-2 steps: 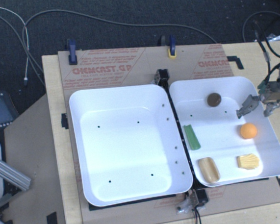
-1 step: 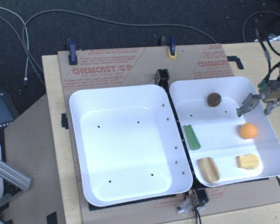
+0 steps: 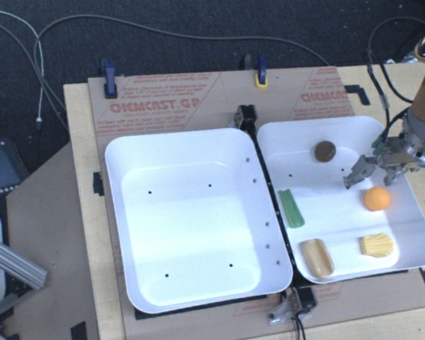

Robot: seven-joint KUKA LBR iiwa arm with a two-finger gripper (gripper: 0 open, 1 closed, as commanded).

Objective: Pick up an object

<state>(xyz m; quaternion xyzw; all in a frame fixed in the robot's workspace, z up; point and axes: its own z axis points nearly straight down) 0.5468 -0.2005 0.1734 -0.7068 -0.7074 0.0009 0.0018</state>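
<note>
The right bin (image 3: 408, 255) holds several small objects. An orange ball (image 3: 377, 199) lies near its right side. A brown round disc (image 3: 324, 151) sits toward the back, and a green stick (image 3: 291, 208) lies along the left wall. At the front are a tan oblong piece (image 3: 317, 257) and a yellow ridged block (image 3: 377, 244). My gripper (image 3: 371, 173) hangs over the right bin, just behind and above the orange ball. Its fingers are spread open and hold nothing.
The left bin (image 3: 129, 233) sits beside the right one on a cardboard-covered bench. Blue and yellow clamps (image 3: 109, 77) grip the board's far edge. Cables run across the dark floor behind, and the arm's cabling hangs at the right.
</note>
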